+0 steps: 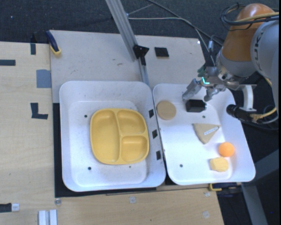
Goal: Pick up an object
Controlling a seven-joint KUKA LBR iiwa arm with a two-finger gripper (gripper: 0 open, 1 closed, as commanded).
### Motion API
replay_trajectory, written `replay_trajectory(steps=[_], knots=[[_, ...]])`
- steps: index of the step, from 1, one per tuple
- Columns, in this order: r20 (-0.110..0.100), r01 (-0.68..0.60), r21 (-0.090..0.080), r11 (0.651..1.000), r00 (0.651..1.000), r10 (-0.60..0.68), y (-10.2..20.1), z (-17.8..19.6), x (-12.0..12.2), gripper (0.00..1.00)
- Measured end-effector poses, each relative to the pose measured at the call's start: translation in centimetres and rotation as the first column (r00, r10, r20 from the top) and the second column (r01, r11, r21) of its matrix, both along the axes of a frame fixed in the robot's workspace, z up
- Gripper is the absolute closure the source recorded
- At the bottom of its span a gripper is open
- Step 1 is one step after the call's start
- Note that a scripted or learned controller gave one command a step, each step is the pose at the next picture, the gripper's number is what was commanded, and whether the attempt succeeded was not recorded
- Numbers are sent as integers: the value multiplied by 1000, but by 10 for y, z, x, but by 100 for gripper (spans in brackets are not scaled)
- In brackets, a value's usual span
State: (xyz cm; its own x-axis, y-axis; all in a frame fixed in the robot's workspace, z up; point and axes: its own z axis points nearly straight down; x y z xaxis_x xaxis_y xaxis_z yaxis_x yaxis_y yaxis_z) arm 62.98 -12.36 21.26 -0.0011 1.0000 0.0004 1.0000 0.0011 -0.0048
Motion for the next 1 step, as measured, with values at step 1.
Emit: replay_trajectory(steps=[1], knots=[[3,-1,0,1000,1000,1,0,2,1,0]])
